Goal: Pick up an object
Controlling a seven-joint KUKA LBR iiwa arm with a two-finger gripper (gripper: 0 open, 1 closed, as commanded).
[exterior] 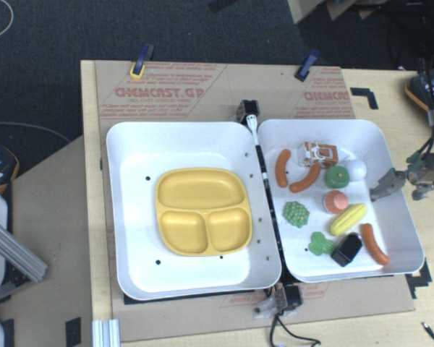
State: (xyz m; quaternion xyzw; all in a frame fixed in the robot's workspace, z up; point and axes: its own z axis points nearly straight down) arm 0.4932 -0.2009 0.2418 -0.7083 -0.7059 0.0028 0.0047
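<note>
Claw [385,187]: at right bin's right rim, grey fingers pointing left into bin; can't tell if open or closed, nothing seen between fingers.
Arm: just a bit of wrist showing at right edge, behind claw.
Right bin [362,137]: white, shallow; claw tip sits over its right side.
Left bin [126,194]: white, well left of claw, touching right bin along middle seam.
Yellow tray [202,210]: 3-compartment plate, centre of left bin, far left of claw.
White ball [356,169]: nearest item, just left of claw and slightly up-frame.
Green ball [337,176]: left of white ball, touching or nearly so.
Pink/orange round toy [335,201]: left of claw, a bit down-frame.
Corn cob [348,218]: yellow, tilted, left and below claw, near pink toy.
Sausage by rim [375,243]: orange-red, below claw, near bin's right wall.
Black block [346,250]: below-left of claw, beside that sausage.
Broccoli-like green toy [320,243]: left of black block.
Green bumpy ball [296,213]: further left, near seam.
Two sausages: upright one [281,167] far left of claw; curved one [306,179] between it and green ball.
Small printed box [318,152]: brown/white, up-left of claw, above curved sausage.
Clamps: yellow [139,62] and blue [306,66] at bench's back edge, well away from claw.
</note>
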